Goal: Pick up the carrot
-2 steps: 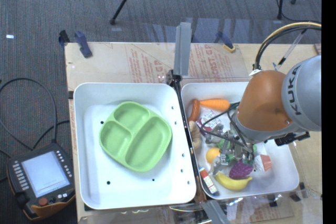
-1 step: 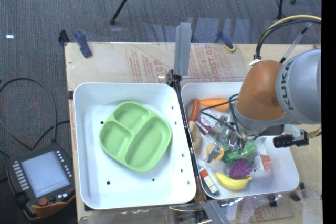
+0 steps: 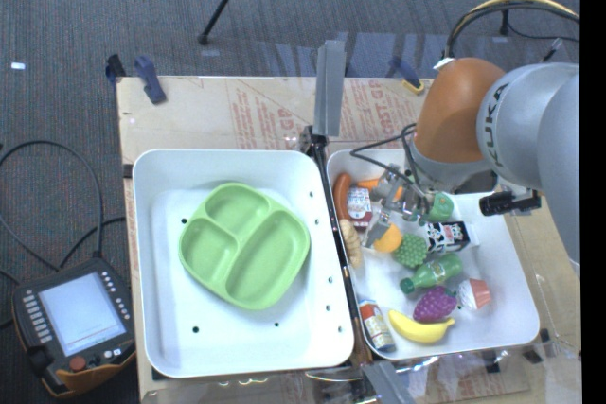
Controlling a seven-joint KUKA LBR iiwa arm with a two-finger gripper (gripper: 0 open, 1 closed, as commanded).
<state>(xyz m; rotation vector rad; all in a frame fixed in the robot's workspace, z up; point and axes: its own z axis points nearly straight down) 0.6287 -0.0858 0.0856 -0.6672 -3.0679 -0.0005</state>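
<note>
The end effector (image 3: 390, 203) hangs low over the far left part of the right bin (image 3: 516, 303), though whether it is released or clenched cannot be told. The carrot (image 3: 341, 193) lies just left of it by the bin's left wall, and a green plate (image 3: 245, 244) rests in the left bin (image 3: 156, 317).

Left bin (image 3: 151, 203) holds a green divided plate (image 3: 245, 244); the claw (image 3: 393, 203) sits low in the right bin (image 3: 516, 298) among toy foods, including a banana (image 3: 419, 326).
</note>
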